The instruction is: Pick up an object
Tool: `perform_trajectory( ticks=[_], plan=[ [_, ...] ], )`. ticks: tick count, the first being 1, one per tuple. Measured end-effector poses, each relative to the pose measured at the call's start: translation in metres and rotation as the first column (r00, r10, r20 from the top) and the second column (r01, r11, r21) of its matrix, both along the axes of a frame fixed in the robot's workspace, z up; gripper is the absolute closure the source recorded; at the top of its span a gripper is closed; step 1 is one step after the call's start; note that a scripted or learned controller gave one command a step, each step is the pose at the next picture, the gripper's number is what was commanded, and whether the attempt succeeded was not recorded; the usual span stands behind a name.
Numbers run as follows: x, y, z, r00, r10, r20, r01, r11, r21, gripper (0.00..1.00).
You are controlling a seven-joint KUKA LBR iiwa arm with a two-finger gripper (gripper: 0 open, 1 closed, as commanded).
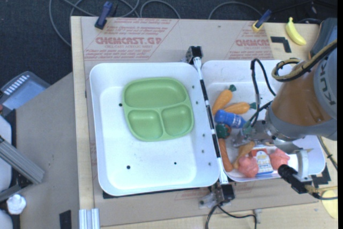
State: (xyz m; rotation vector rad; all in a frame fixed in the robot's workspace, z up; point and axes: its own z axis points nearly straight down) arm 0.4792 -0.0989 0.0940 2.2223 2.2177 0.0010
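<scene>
1. As the arm (pixel 300 99) reaches in from the right over the right bin (pixel 214 69), its end effector (pixel 252 134) sits low among a heap of small objects; whether it is spread or pressed together cannot be told, since the wrist hides it from above.
2. Candidates for the pick crowd that bin: an orange toy carrot (pixel 223 98) near the divider, a second carrot (pixel 238 108) just beside it, a blue bottle (pixel 230 119) below them, and a pinkish-red lump (pixel 247 166) next to a printed packet (pixel 262 161) at the near edge.
3. To the left, the left bin (pixel 107 131) carries a green divided plate (pixel 158 108), well apart from the arm.
4. Judged from this pose, the step in hand is the descent or close onto a piece in the clutter; nothing is visibly gripped.
5. Next, the move calls for a firm close on one item, then a straight lift off the counter (pixel 134 40) without dragging neighbours.
</scene>
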Motion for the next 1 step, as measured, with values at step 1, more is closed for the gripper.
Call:
perform_trajectory(
  ticks=[1],
  plan=[
    [0.0535, 0.1154, 0.0908, 1.000, 0.003, -0.001, -0.003, 1.000, 0.002, 1.00]
  ],
)
